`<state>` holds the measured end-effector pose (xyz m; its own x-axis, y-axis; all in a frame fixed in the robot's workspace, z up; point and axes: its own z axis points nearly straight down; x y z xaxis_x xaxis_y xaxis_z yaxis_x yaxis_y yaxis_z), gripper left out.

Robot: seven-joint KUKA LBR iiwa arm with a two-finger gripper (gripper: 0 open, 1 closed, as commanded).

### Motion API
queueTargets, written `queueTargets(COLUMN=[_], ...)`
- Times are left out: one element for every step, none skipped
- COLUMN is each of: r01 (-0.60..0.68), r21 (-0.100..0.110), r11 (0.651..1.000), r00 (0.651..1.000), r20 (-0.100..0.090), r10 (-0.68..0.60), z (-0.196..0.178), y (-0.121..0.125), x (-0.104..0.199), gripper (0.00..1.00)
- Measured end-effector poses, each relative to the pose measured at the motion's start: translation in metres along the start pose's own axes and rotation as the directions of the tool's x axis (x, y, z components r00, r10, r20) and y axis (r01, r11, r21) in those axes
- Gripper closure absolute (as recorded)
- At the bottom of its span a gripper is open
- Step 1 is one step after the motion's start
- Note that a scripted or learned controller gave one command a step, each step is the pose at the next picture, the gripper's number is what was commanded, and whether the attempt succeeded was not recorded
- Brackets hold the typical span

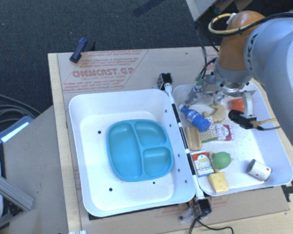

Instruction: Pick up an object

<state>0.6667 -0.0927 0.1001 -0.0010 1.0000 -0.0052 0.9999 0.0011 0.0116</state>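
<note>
My gripper (208, 92) hangs low over the far end of the right bin (276, 152), under the grey wrist and its orange band. Just below it lie a blue bottle (195, 119) and a tan lump (218, 113), with an orange-red piece (237, 104) to its right. Nothing can be seen held. Nearer the front of that bin lie a red-patterned packet (219, 132), a wooden block (193, 137), a red and white box (203, 164), a green ball (221, 160), a yellow block (219, 182) and a white cylinder (258, 169).
The left bin (88, 143) holds a blue divided plate (140, 149). A blue clip (78, 50) lies on the board beyond the bins. Black clamps (164, 79) sit where the two bins meet.
</note>
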Motion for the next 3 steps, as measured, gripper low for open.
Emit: queueTargets(r01=[0.000, 0.000, 0.000], r21=[0.010, 0.007, 0.008], r11=[1.000, 1.000, 1.000], r00=[1.000, 1.000, 1.000], r20=[-0.004, -0.003, -0.003], r10=[0.000, 0.000, 0.000], z=[0.015, 0.004, 0.005], y=[0.000, 0.001, 0.000], x=[0.001, 0.001, 0.001], gripper=[0.00, 1.00, 0.00])
